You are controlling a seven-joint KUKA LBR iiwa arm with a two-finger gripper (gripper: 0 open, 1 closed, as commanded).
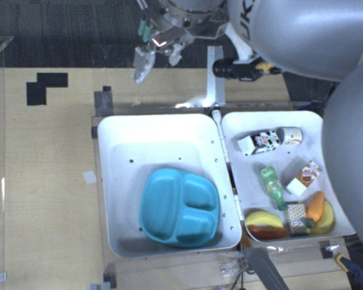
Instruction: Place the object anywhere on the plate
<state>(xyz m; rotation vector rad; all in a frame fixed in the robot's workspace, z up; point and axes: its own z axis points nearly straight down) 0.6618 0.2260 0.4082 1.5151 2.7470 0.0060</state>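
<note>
Pale worktop (44, 179), two white bins. Blue plate (180, 206) in left bin (118, 144); nothing on it. Claw (157, 47) high beyond, grip unreadable. Advice: pick from right bin (314, 125), release low over plate.

A blue plate (180, 207) with compartments lies in the left bin (118, 157), toward its near edge. The right bin (314, 125) holds a green bottle (272, 187), a banana (264, 217), a carrot (316, 206) and small cartons. The gripper (145, 63) hangs beyond the left bin's far edge.
</note>
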